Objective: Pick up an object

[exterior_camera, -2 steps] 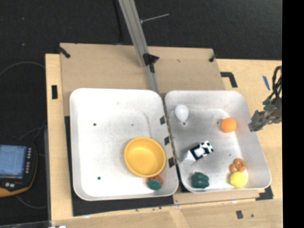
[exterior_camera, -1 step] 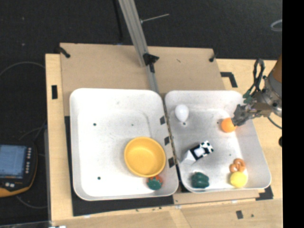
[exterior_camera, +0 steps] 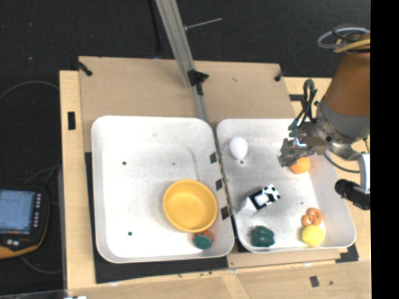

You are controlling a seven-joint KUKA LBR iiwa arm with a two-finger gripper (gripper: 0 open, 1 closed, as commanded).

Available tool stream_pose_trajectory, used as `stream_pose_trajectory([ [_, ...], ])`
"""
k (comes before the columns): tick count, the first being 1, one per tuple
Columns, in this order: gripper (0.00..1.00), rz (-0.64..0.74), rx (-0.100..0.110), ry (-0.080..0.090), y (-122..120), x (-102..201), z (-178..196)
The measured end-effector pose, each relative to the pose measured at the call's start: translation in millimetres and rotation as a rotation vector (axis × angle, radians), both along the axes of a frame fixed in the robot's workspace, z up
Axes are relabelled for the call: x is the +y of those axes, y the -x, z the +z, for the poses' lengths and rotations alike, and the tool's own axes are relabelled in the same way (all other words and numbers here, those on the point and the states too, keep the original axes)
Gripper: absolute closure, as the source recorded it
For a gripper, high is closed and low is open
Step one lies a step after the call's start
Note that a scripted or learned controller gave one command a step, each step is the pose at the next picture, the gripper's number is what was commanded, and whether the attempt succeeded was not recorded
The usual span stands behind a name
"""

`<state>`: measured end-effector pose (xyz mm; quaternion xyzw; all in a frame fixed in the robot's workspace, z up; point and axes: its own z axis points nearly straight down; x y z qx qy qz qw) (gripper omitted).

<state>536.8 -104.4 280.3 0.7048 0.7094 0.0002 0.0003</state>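
Orange ball (exterior_camera: 301,166) in right bin (exterior_camera: 330,192), touching gripper (exterior_camera: 290,155) directly above it; finger state not discernible. Nearby: white egg (exterior_camera: 238,147), black-and-white toy (exterior_camera: 264,197), green toy (exterior_camera: 262,236), yellow ball (exterior_camera: 313,234). Yellow bowl (exterior_camera: 190,205) in left bin (exterior_camera: 124,167).
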Motion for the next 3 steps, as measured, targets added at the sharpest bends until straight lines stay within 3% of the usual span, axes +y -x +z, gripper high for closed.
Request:
stream_pose_trajectory([
  [1, 1.00, -0.001, 0.002, -0.001, -16, 50, -17],
  [3, 1.00, 0.000, 0.005, -0.001, -26, 160, -38],
])
